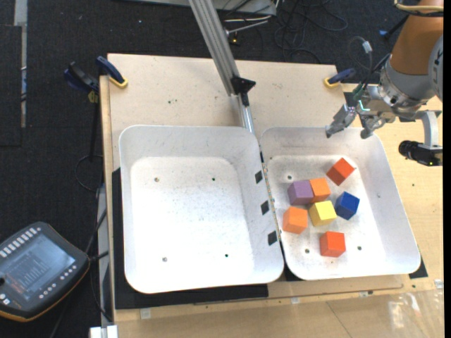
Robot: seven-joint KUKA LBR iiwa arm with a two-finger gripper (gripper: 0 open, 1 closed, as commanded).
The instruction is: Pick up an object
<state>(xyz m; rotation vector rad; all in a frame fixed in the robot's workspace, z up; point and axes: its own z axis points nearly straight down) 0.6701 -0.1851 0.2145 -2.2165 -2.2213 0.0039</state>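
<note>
the tool (348, 124) hangs open and holds nothing, above the bin's far rim, so the cubes (320, 210) below it lie free for picking.

Lighting is even and moderately bright, coming from overhead. The two white bins (190, 203) are the brightest surfaces and appear slightly washed out, without hard glare. Shadows are soft and short; each coloured block (320, 213) casts a faint one on the bin floor. The dark floor (49, 34) around the bench shows little detail. Focus is slightly soft overall, with visible grain. The gripper (350, 127) is mildly blurred.
</note>
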